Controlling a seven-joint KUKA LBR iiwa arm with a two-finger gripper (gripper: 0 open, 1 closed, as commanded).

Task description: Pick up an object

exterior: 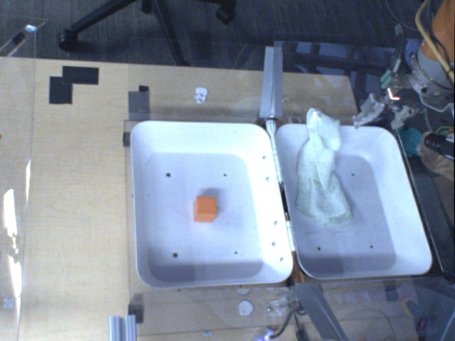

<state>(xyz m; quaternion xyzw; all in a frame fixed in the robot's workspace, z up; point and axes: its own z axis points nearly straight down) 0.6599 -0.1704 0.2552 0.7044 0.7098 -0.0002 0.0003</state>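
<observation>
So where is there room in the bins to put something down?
Left bin: bare floor all around the orange block, which sits near its middle. Right bin: free along the side away from the divider and across the near end; the white cloth crowds the divider side, from the far rim to mid-floor.

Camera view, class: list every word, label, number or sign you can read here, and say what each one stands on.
None can be read.
Orange block: plain faces.
White cloth: no print.
Black patches on the bench: blank.
Small white mark above the left bin: too small to read.
</observation>
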